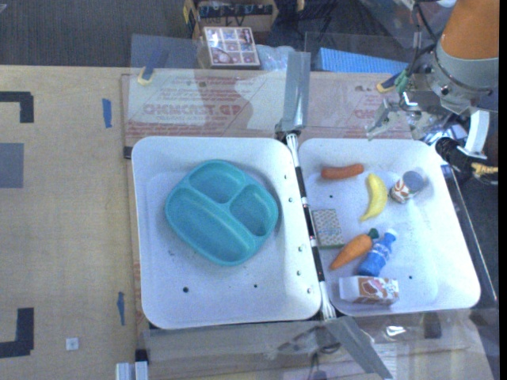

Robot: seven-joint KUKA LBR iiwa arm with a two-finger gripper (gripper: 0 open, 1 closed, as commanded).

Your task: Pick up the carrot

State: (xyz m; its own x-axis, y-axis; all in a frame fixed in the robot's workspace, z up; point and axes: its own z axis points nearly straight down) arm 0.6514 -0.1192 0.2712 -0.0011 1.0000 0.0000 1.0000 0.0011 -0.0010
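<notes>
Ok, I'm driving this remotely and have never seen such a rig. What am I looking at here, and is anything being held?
You are looking down at a slant from one fixed camera above a bench. The grey arm with the orange band is the robot, reaching in from the right. Its gripper hangs over the far edge of the right bin, with nothing between its fingers.

Two shallow white bins sit side by side. The left bin holds a teal divided plate. The right bin holds the carrot, your target, lying beside a blue bottle, plus a banana, a sausage, a small carton, a sponge-like pad and a small round item.
</notes>
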